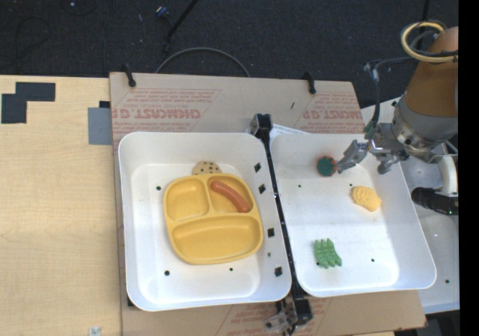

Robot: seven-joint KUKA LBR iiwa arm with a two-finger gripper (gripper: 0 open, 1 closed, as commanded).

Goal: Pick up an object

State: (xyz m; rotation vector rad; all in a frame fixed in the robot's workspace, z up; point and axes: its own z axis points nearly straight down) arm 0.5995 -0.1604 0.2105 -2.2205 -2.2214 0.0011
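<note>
Tool (368,156) of mine hangs over the right bin (404,271) near its two o'clock corner, fingers spread apart with nothing between them. One finger (350,159) reaches toward nine o'clock and ends just beside a small green and red ball (325,166), though I cannot tell if they touch; the other finger (387,165) points down at five o'clock. A yellow corn-like piece (366,197) lies just at six o'clock of my tool, apart from it. A green leafy piece (326,253) rests toward the bin's six o'clock side. In the left bin (142,267) a yellow compartment tray (213,241) carries a sausage (231,194) in its two o'clock compartment, and a tan cookie (206,168) peeks out at the tray's twelve o'clock rim
</note>
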